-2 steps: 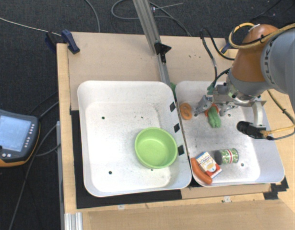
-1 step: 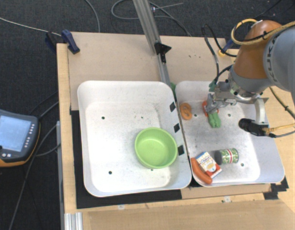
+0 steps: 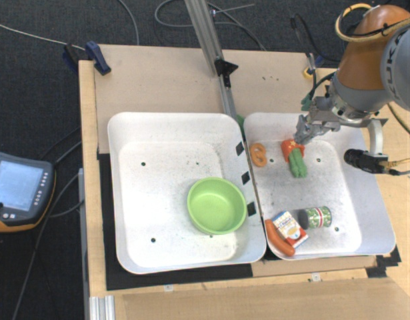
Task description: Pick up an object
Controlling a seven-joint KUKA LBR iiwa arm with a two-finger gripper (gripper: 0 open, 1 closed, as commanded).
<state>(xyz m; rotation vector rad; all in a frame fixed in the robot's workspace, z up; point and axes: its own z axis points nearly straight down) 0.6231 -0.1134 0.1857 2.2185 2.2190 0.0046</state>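
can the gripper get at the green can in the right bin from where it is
Probably yes. The green can lies on its side on the right bin floor, open from above; only a small box touches its left end. The gripper hovers further back.

Looks like a robotics lab: KUKA arm over a plywood bench, loose cables on dark carpet, probably a teach pendant far left.

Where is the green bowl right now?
The green bowl sits in the left bin, near its right wall, across from the small can in the right bin.
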